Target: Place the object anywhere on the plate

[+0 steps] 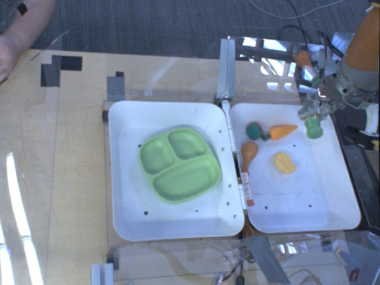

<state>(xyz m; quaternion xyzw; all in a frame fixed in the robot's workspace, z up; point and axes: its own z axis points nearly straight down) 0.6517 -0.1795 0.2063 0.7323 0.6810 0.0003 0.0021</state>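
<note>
camera view: end effector (313, 113) hangs over right bin's (332, 218) far corner, a small green object (314, 128) just under it; i can't tell its state. looks light, hard plastic, maybe slippery; i'd pinch across its middle. green plate (180, 165) sits in left bin (127, 218).

Slanted overhead view (both bins (178, 114))

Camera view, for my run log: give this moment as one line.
tool: over right bin, at green object | green plate: left bin, nothing on it | carrot: right bin
</note>
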